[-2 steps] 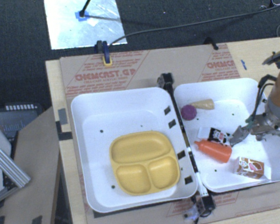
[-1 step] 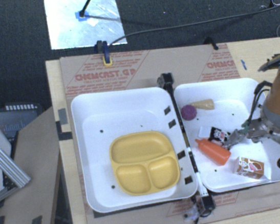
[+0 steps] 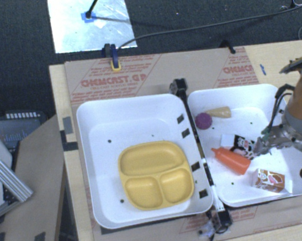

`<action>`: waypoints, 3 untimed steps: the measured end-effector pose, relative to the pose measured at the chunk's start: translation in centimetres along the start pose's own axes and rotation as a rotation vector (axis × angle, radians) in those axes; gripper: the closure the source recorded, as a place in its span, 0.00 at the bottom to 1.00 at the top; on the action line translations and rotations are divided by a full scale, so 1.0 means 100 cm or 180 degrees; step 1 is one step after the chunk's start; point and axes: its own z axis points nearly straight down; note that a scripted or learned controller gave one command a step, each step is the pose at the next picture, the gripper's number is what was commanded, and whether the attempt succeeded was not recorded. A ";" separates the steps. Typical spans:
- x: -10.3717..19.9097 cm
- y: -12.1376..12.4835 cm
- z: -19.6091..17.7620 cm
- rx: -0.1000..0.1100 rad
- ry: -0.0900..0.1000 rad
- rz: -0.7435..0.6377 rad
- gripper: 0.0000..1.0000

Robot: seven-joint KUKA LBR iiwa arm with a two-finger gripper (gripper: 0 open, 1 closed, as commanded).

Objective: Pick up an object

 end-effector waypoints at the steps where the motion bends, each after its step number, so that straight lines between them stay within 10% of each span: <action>1: -0.007 0.011 -0.053 0.0030 -0.0017 0.0007 1.00; 3: 0.041 0.028 -0.106 0.0040 -0.0005 -0.0011 1.00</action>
